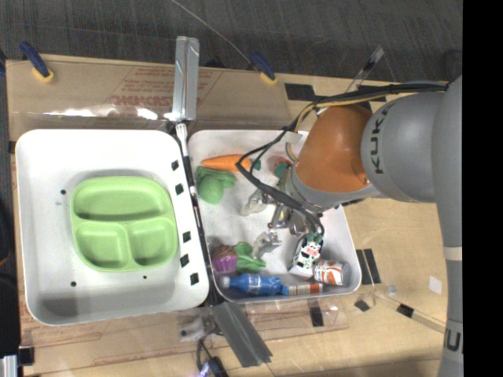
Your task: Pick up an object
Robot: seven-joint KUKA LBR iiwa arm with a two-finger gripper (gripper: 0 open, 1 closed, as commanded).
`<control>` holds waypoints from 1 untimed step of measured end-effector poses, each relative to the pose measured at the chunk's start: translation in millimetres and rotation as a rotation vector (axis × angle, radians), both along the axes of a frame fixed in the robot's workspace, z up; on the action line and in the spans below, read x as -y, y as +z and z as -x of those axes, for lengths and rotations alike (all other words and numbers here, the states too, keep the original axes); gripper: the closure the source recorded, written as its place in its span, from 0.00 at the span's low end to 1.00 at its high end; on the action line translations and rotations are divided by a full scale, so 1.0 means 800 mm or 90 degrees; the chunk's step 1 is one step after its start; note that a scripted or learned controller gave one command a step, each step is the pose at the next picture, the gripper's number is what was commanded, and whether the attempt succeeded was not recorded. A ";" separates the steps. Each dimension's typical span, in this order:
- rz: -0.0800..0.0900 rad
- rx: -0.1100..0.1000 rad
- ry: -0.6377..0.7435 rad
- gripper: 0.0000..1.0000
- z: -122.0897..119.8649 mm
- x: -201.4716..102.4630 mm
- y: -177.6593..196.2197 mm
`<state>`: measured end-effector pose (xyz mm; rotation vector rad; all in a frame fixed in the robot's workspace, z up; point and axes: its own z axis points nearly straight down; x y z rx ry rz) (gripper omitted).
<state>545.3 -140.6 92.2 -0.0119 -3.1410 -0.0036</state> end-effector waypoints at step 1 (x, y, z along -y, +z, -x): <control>0.002 0.002 0.036 0.00 -0.095 0.058 0.001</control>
